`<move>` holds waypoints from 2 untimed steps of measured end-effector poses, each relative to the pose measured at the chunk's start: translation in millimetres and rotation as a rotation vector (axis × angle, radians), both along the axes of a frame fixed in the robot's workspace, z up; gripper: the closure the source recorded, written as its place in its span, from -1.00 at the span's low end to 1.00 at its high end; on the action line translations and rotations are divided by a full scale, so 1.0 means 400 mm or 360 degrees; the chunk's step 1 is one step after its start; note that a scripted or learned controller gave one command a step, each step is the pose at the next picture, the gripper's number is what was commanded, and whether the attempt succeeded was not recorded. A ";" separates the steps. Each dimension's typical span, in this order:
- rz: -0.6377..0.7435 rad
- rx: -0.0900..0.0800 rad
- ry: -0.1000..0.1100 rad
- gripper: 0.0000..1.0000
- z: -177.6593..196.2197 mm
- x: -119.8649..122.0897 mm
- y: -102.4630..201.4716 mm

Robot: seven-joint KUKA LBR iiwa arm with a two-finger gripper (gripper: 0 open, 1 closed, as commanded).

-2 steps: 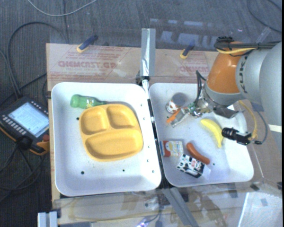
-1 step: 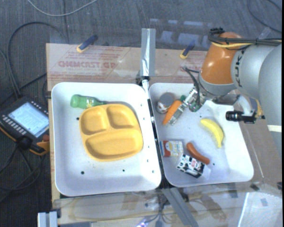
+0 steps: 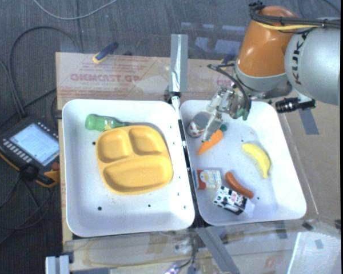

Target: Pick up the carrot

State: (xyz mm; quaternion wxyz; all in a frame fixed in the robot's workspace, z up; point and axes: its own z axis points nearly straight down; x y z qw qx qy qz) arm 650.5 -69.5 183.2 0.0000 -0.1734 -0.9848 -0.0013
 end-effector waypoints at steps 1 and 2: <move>-0.0436 0.0003 -0.0014 -1.00 -0.233 -0.049 -0.085; -0.0436 0.0008 -0.0019 1.00 -0.208 -0.047 -0.083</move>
